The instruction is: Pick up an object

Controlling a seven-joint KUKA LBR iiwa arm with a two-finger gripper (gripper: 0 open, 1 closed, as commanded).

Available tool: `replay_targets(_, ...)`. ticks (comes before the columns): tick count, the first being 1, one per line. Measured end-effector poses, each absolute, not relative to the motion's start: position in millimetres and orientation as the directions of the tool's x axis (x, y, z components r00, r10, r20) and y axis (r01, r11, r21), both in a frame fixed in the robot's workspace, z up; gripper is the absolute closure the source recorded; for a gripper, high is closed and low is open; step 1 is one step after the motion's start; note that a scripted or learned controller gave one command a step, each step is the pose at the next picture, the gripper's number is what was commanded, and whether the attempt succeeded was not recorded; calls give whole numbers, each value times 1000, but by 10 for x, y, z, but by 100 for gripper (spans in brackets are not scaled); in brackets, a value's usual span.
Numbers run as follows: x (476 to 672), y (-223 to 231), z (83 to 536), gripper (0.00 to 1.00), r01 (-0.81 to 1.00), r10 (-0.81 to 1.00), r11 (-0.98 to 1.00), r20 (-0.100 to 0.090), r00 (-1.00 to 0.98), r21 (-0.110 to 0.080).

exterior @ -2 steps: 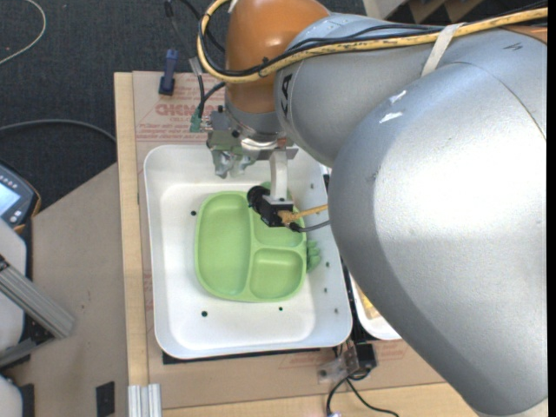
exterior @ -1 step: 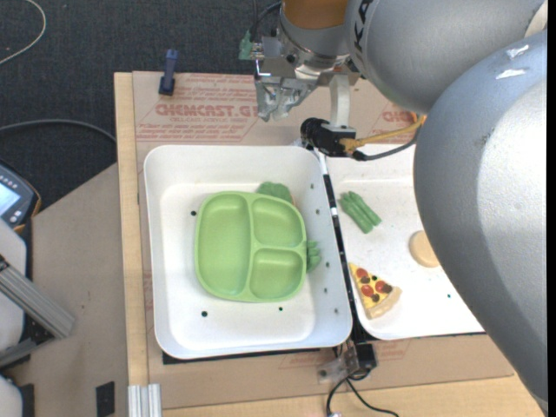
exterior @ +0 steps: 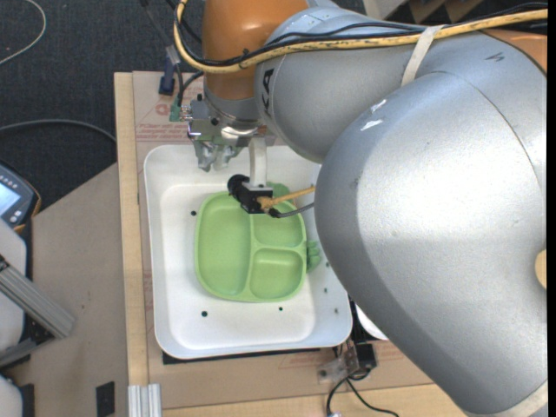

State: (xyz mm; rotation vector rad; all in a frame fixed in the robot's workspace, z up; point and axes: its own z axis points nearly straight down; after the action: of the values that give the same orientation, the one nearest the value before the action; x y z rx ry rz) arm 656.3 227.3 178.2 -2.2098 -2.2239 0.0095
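Nearest, rim of white bin (exterior: 248,346), then bare floor just inside. Further in, green divided plate (exterior: 228,250) lying flat, with free strip along left wall. Farthest, gripper (exterior: 213,155) over far wall, apart from plate; open or closed, impossible to tell.

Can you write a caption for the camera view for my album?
Robot pincer over the far edge of a white bin holding a green divided plate.
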Motion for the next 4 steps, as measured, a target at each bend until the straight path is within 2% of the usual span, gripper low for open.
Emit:
replay_targets(1,6590,2235,1954,100,1000,1000,3,0,-3,1)
replay_targets(2,6683,2249,3374,100,1000,1000,2,5,-2,18)
replay_targets(3,6574,2117,2229,100,1000,1000,-2,-2,2,-8)
replay_targets(4,6660,2250,5340,100,1000,1000,3,6,-3,20)
